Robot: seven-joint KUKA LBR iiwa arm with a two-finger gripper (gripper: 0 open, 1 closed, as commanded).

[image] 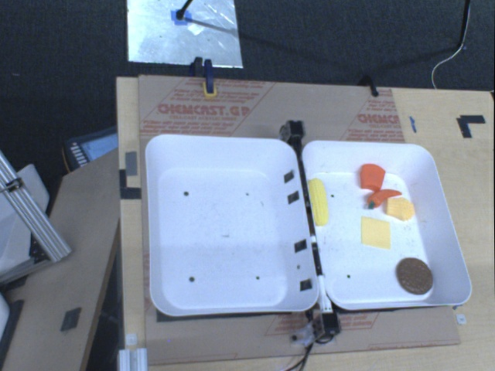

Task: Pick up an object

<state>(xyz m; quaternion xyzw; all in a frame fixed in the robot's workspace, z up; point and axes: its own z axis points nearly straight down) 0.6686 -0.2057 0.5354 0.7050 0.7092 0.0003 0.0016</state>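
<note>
Cable clutter sits at the near edge, at the seam between the two bins. Left bin: bare white floor. Right bin: all candidates are here.

Near to far in the right bin:
- brown disc, near corner, close to the wall
- yellow square, lying flat
- yellow-orange block, just beside a small orange-and-teal piece
- corn cob, lengthwise along the dividing wall
- orange wedge, farthest, just above the small piece

Gripper state: cannot tell from this view.

Likely risks:
1. Disc and square are low and flat, so fingers may skate over the top and close on nothing.
2. Corn is tight to the wall. The inner finger may land on the rim or black hinge tabs rather than beside the cob.
3. The orange cluster is crowded, so a descent there may nudge neighbours or pinch two at once.
4. Rounded corn may roll out of a squeeze.

Beyond the bins: blue-yellow clamp, silver sheet.
</note>
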